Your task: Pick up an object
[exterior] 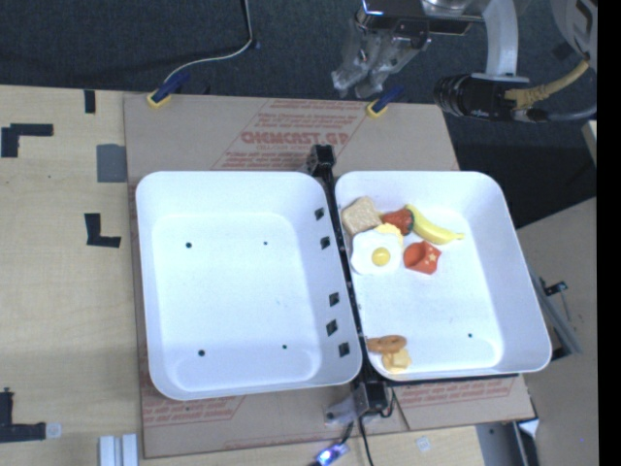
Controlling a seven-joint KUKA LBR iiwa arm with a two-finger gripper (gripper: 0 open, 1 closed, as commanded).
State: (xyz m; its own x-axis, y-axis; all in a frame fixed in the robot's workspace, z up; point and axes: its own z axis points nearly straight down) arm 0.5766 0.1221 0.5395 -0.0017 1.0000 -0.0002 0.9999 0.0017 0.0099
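The right bin holds several toy foods near its upper left: a slice of toast, a fried egg, a yellow banana, a red piece beside the banana and another red piece below it. A small orange-tan item lies at the bin's front left. My gripper hangs high above the bench at the top of the view, beyond the bins' far edge. Nothing shows between its fingers.
The left bin stands next to the right one, joined by a black hinge strip. Both rest on a cardboard sheet. A white cable and yellow clips lie at the back.
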